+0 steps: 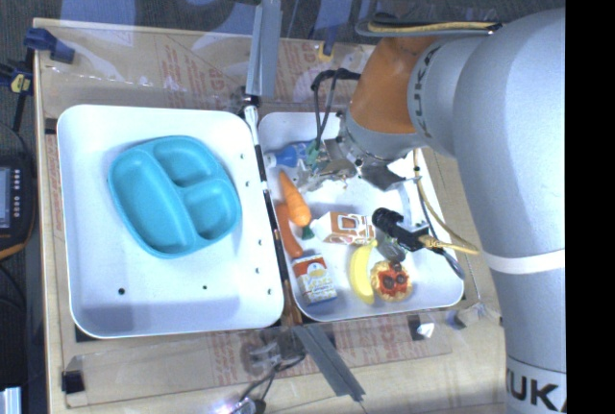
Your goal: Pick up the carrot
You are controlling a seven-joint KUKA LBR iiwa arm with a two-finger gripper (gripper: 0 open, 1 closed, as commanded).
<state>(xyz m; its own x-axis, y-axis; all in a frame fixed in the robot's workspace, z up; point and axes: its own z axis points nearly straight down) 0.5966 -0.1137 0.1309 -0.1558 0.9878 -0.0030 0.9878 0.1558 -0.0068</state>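
Obs., from beside the rig. Two white bins sit side by side on the surface (144, 66).

Left bin (86, 258): holds one blue divided plate (175, 194), lying flat, a little toward the far-left part of the bin floor.

Right bin (283, 129): crowded.
- The carrot (293, 201) lies flat on the bin floor, close along the wall next to the left bin. Its narrow end points to the far side and its thick end toward the near side. A small green bit (307, 231) sits at the thick end.
- A second orange strip (288, 237) runs on from there along the same wall. I cannot tell whether it is part of the carrot.
- Small carton (315, 278) at the near-left corner, just beyond that strip.
- Banana (360, 270) near the front wall, with a red-orange round item (392, 280) touching or just beside it on the right.
- Orange-and-white packet (348, 227) mid-bin, between the carrot and the banana.
- Blue item (293, 156) at the far-left end, just past the carrot's tip.

Arm (519, 162): grey, with the orange band (394, 85) above the wrist. It reaches in from the right over the far half of the right bin. The pincer (322, 167) sits low, just to the right of the carrot's narrow end and beside the blue item. Clutter and slant hide its tip, so I cannot tell whether it is open or closed. The carrot rests in the bin, not lifted.
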